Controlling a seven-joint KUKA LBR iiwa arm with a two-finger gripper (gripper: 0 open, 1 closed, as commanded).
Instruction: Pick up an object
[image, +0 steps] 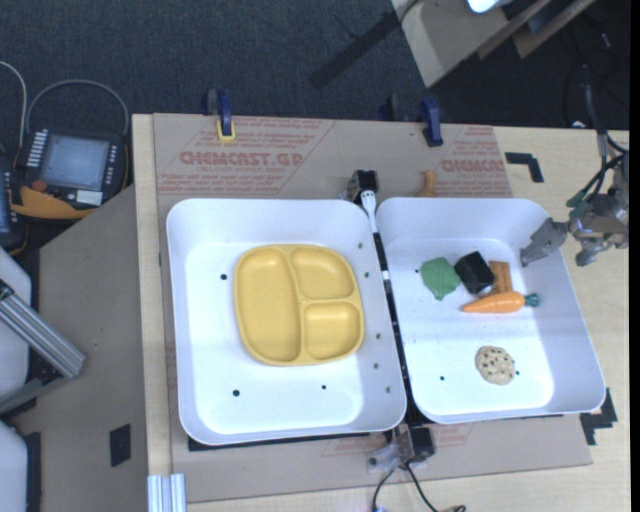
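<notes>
The right bin (560, 385) holds a green piece (438, 277), a black block (474, 270) with a brown piece (501, 274) just behind it, an orange carrot (494, 303) and a round cookie (494, 364). My gripper (566, 246) hangs over the bin's far right rim, up and to the right of the carrot. Its two grey fingers (541, 242) stand apart, so it is open with nothing between them. It touches none of the objects.
The left bin (200, 400) carries a yellow divided plate (297, 302). Clamps (225, 112) sit at the back edge of the cardboard bench top. A pendant with a screen (72, 165) lies off the bench at the left.
</notes>
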